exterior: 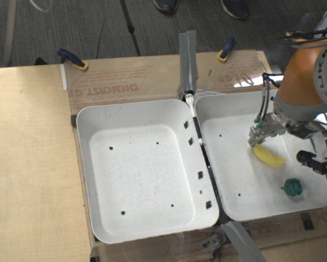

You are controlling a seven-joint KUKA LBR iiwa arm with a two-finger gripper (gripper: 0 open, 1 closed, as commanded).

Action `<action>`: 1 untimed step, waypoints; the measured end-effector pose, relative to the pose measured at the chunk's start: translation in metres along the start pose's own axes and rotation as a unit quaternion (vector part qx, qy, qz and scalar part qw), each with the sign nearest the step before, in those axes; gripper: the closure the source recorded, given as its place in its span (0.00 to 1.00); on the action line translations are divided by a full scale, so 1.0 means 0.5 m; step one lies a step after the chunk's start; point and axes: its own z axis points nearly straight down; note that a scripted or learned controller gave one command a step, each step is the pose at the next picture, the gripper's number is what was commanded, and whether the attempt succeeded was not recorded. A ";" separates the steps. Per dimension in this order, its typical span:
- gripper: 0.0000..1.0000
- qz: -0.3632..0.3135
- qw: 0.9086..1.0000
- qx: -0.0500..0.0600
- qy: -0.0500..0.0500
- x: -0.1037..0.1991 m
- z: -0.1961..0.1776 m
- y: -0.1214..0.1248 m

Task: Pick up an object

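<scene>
A yellow banana-shaped object (269, 156) lies in the right bin (233, 201), slanting from upper left to lower right. A small dark green object (293, 187) sits nearer the bin's front right corner. My gripper (258, 137) hangs low over the right bin, directly above the banana's upper left end and very close to it. Whether it touches the banana is unclear. The grey arm with its orange band (302, 79) reaches in from the right and hides part of the bin's right side.
The left bin (92, 163) stands beside the right one, with a grey divider bar (189, 67) between them at the back. Two clamps (71, 58) hold the cardboard at the far edge. Cables and a black fitting (313, 162) hang by the wrist.
</scene>
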 end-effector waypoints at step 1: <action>1.00 0.062 0.998 -0.001 -0.001 0.009 -0.161 0.142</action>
